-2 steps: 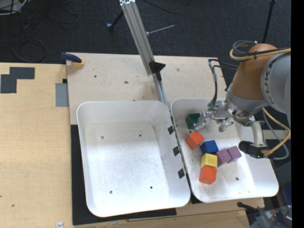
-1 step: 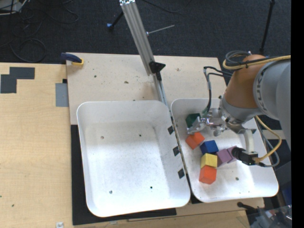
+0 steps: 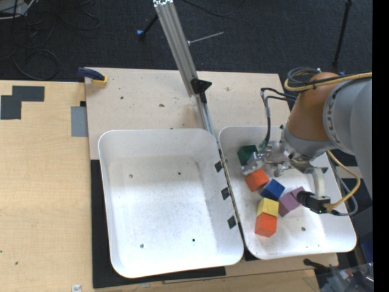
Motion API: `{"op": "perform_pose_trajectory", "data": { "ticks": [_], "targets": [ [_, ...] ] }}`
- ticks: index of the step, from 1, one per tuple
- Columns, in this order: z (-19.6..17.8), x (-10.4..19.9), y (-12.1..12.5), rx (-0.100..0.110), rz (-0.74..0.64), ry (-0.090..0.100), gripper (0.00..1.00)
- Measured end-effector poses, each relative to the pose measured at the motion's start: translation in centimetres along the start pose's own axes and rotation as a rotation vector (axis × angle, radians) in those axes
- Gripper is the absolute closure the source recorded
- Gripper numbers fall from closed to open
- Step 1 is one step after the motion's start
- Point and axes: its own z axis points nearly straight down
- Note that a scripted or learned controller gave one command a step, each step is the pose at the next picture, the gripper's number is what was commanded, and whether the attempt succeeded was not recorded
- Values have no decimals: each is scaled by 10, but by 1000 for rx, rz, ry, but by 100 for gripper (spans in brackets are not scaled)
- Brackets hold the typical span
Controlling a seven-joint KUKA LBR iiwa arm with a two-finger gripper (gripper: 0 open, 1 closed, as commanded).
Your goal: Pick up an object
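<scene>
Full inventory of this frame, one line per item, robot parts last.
white bins: 2, white, side by side on the bench.
orange blocks: 2, orange, right bin, one upper, one at the cluster's lower end.
blue block: 1, blue, right bin, mid-cluster.
yellow block: 1, yellow, right bin, above the lower orange one.
purple block: 1, purple, right bin.
green block: 1, green, right bin, upper left.
metal strut: 1, grey, slanting behind the bins.
arm: 1, grey and orange, over the right bin.

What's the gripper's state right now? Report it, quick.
Gripper: cannot be told. It sits low in the right bin over the blocks, next to the green block and the orange block.
</scene>
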Motion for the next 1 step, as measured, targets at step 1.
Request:
{"op": "perform_pose_trajectory", "data": {
  "ticks": [1],
  "targets": [
    [-7, -1, -2, 6, 7, 2, 100]
  ]
}}
